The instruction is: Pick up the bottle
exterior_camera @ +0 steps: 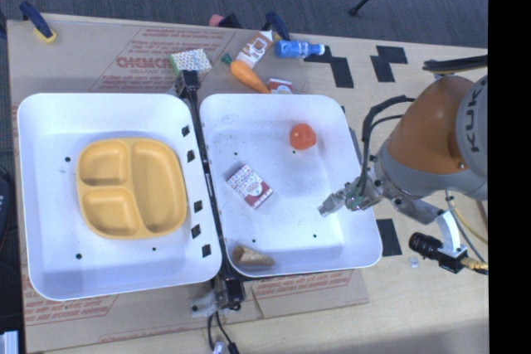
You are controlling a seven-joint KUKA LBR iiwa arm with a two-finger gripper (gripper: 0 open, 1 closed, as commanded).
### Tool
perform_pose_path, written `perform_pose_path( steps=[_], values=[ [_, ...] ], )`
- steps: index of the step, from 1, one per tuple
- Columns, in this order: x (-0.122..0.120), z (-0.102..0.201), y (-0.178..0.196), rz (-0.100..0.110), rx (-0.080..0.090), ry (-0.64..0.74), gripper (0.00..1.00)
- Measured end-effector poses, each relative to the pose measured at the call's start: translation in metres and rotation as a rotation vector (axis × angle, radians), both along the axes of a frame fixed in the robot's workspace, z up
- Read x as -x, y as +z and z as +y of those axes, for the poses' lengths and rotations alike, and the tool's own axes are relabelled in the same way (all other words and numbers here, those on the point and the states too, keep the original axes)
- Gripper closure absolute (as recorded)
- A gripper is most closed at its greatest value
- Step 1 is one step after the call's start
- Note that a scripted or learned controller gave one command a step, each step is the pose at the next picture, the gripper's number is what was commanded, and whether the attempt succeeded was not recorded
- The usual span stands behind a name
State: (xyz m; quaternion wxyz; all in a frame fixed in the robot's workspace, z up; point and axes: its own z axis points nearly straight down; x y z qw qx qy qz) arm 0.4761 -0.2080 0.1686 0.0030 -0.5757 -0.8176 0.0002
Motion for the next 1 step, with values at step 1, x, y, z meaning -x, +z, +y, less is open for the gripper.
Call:
perform_pose_path(
  steps=[1],
  values=[
    [0.0,-0.0023,-0.0073,0.001,-0.001,0.092,1.0]
  ],
)
